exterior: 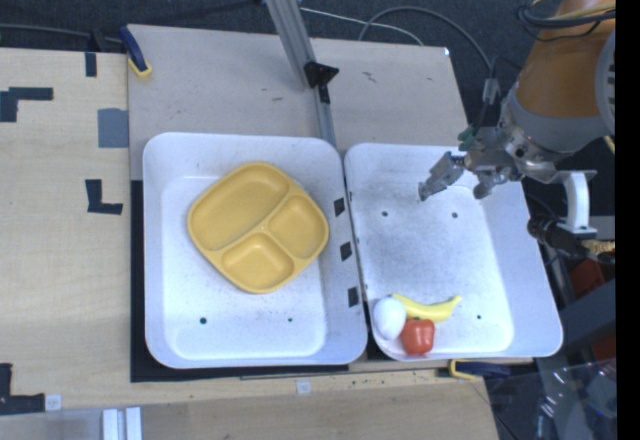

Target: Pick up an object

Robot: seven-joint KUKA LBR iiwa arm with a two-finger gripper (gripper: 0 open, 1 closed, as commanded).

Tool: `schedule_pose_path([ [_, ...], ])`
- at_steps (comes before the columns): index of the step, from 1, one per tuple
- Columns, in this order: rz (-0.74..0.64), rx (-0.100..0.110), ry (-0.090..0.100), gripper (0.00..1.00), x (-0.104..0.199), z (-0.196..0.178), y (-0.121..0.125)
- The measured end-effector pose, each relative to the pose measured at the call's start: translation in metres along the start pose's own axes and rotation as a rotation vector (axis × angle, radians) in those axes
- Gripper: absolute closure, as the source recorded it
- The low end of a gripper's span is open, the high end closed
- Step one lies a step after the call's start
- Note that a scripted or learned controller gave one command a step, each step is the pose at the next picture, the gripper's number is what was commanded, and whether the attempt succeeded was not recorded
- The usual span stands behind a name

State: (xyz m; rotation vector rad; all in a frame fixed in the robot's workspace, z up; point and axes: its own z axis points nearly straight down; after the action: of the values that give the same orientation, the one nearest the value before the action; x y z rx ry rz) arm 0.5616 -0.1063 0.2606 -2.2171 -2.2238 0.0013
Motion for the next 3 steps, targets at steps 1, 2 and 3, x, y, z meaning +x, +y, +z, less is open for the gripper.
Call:
schedule_pose_path([
  [1, 0.0, 0.0, 0.0, 0.0, 0.0, 0.0, 0.0],
  [2, 0.002, 0.006, 0.0, 0.0, 0.004, 0.062, -0.007],
  [3, 0.002, 0.008, 0.0, 0.0, 0.006, 0.127, -0.009],
])
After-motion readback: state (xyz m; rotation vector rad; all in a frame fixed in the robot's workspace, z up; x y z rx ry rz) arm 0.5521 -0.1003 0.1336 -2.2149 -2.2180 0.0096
